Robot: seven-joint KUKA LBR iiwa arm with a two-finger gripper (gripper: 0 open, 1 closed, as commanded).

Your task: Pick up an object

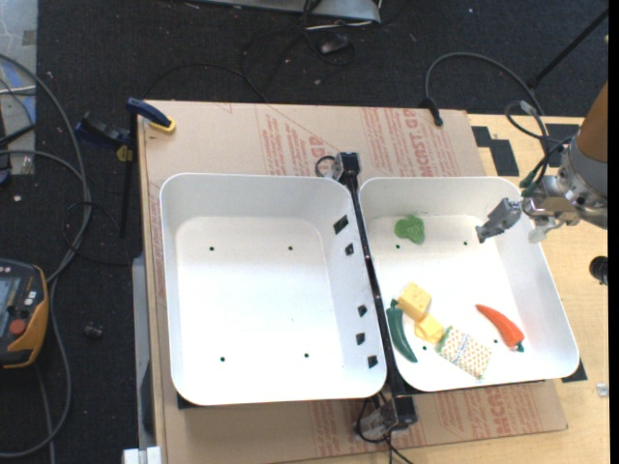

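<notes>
The right bin (542,278) holds several small objects. A green lumpy piece (409,228) lies near its back wall. A yellow cheese-like block (416,301) and a smaller yellow piece (428,331) sit at the bin's left side, beside a dark green pepper (399,329). A patterned beige packet (466,352) lies near the front, and a red chili (500,325) lies to its right. My gripper (515,226) hangs over the bin's back right corner, open, with nothing between its fingers. It is well apart from every object.
The left bin (184,259) stands beside the right one, with a black strip (363,259) between them. Both rest on a cardboard sheet (290,133). A blue and yellow clamp (150,114) grips the sheet's back left corner. Cables lie on the dark floor.
</notes>
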